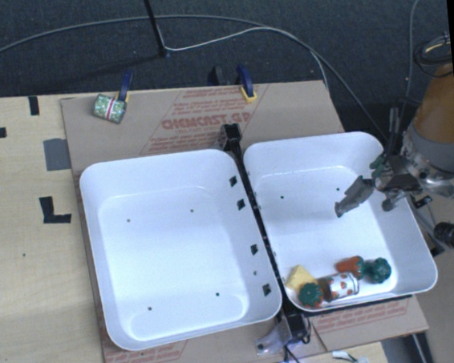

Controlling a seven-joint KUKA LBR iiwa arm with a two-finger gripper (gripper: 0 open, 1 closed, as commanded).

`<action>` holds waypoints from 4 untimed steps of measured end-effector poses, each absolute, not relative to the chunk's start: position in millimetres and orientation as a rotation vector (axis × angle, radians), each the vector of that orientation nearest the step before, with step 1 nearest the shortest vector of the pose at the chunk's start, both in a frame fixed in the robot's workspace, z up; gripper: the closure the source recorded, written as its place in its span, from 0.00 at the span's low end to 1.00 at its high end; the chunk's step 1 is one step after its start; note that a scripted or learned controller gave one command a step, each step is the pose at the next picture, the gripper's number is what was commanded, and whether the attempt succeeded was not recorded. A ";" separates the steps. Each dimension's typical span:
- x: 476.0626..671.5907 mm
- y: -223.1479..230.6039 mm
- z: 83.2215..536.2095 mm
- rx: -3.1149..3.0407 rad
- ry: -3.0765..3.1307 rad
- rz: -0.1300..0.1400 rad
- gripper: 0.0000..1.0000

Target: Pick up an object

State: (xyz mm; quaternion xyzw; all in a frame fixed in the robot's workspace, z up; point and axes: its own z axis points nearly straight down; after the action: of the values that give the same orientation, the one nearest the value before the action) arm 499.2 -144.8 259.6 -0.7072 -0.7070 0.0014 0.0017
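Several small objects lie along the near wall of the right bin (313,159): a yellow piece (300,276), a green ball (309,294), a red-and-white can on its side (343,285), an orange-red piece (349,265) and a teal lump (375,270). My gripper (371,199) hangs over the right side of this bin, well behind the cluster and apart from it. It is open, with one dark finger (351,199) angled left and nothing between the two fingers.
The left bin (161,171) adjoins the right one along a black divider (251,222). Behind the bins, a small green-and-white block (109,107) and two clamps (246,84) rest on the cardboard. A black cable (154,23) arcs across the back.
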 end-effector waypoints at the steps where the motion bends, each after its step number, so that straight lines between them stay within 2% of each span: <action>1: 499.9 -144.8 261.4 -2.221 -2.221 0.000 0.00; 4: 510.1 -140.2 96.1 -2.217 -2.219 0.005 0.00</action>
State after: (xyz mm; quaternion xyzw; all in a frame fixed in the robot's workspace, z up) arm 510.1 -140.2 96.1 -0.7068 -0.7074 0.0017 0.0026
